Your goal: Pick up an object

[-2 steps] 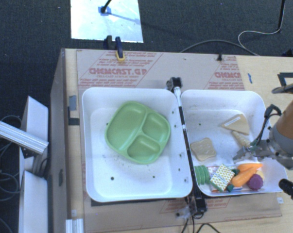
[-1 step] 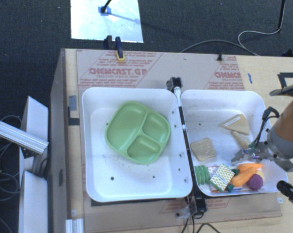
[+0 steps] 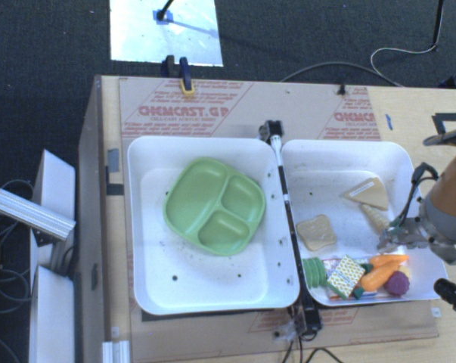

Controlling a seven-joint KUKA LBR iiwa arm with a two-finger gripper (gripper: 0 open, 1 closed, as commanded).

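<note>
Arm at the right bin's (image 3: 341, 151) outer edge, toys crowded along its near wall.
The gripper (image 3: 398, 237) is seen just above the orange carrot (image 3: 380, 272), with a purple piece (image 3: 397, 283) and green item (image 3: 314, 271) beside it; bare floor lies behind them. "CHEMCAST GP" is printed on the board (image 3: 184, 112). Finger spread cannot be told; the arm is cut off rightward, possibly clear of the toys.

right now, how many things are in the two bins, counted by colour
green: 2, the divided plate in the left bin and a ribbed green piece in the right bin
tan: 3, a slice and two wedge pieces
orange: 2, carrots
purple: 1
multicoloured packet: 1
total: 9
</note>
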